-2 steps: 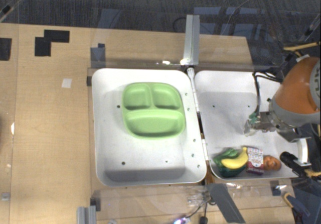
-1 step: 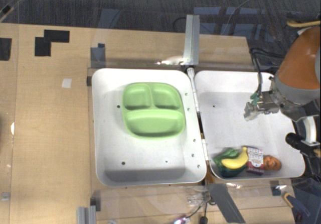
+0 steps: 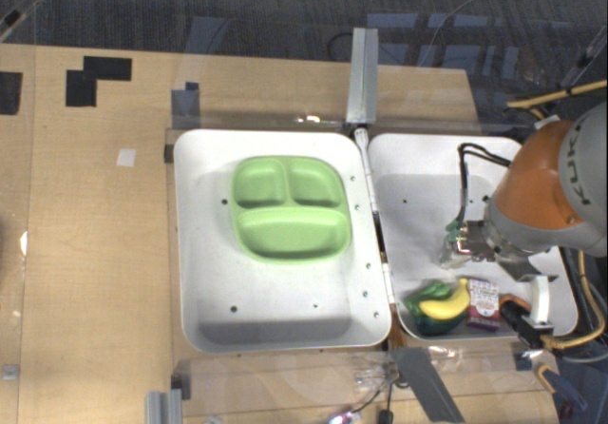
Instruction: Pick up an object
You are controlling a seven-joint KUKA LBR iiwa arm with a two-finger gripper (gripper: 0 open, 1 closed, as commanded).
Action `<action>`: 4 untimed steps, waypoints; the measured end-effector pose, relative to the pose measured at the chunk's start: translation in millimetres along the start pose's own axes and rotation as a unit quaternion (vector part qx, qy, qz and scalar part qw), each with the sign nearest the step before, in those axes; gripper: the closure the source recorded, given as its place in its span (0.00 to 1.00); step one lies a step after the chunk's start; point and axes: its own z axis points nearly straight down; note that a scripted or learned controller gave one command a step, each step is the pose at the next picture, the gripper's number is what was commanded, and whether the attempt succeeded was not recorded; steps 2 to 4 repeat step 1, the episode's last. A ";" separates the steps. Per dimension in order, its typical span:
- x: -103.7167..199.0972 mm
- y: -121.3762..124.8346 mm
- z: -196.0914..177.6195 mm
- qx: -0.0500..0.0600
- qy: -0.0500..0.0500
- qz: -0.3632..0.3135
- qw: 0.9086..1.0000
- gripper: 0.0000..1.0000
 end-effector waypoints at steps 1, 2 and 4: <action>-10.9 -15.4 -0.7 -0.004 -0.001 -0.035 0.999 1.00; -10.9 -15.4 -0.7 -0.004 -0.001 -0.035 0.999 1.00; -10.9 -15.4 -0.7 -0.004 -0.001 -0.035 0.999 1.00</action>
